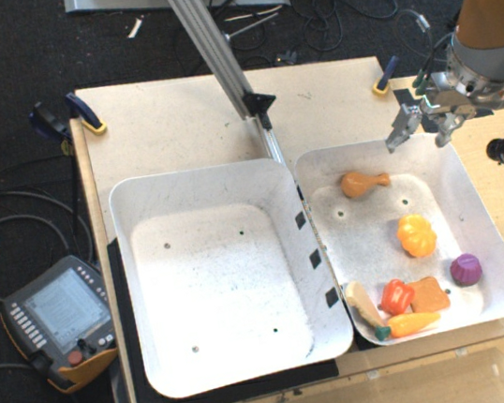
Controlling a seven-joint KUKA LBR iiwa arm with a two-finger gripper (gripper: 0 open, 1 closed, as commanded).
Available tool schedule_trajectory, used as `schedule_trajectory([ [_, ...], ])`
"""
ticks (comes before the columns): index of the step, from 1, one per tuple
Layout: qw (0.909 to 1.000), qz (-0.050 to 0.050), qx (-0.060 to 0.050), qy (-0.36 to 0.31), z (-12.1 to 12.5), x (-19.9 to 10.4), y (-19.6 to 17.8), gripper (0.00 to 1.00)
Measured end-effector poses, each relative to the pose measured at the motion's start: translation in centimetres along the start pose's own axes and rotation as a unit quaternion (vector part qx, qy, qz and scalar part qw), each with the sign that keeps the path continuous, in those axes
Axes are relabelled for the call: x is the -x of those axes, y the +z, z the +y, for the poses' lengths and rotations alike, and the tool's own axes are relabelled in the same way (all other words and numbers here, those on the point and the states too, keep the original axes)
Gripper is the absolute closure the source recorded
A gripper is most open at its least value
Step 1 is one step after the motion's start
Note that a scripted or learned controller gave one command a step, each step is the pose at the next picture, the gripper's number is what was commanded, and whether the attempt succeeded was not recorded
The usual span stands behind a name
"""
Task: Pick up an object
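Note:
My gripper [421, 129] hangs open above the far edge of the right bin [490, 234], nothing between its fingers. Below and left of it lies a brown drumstick-shaped toy [363, 183]. A yellow pepper [416, 235] rests mid-bin. Near the bin's front sit a purple round toy [466, 269], a red pepper [396, 296], an orange block [429, 295], a carrot [412, 322] and a beige piece [363, 302].
The left bin [139, 204] stands beside the right one. A slanted metal pole [213, 45] crosses the bench's back toward the seam between the bins. Clamps sit at the bench's far corners [86, 113]. A teach pendant [57, 317] lies on the floor at left.

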State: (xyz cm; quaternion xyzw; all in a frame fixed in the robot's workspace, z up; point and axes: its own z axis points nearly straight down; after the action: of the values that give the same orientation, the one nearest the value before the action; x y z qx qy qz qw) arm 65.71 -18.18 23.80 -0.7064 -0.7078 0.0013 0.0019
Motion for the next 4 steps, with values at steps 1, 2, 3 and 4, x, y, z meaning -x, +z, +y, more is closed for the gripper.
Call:
schedule_trajectory([
  [1, 1.0, -0.001, 0.002, -0.001, 0.0, 0.0, -0.3, 0.0],
  [2, 1.0, 0.0, 0.0, 0.001, -0.3, -0.1, 4.1, 0.0],
  [3, 1.0, 0.0, 0.0, 0.001, -0.1, 0.4, 8.6, 0.0],
  [4, 1.0, 0.0, 0.0, 0.0, -0.2, 0.3, 14.0, 0.0],
])
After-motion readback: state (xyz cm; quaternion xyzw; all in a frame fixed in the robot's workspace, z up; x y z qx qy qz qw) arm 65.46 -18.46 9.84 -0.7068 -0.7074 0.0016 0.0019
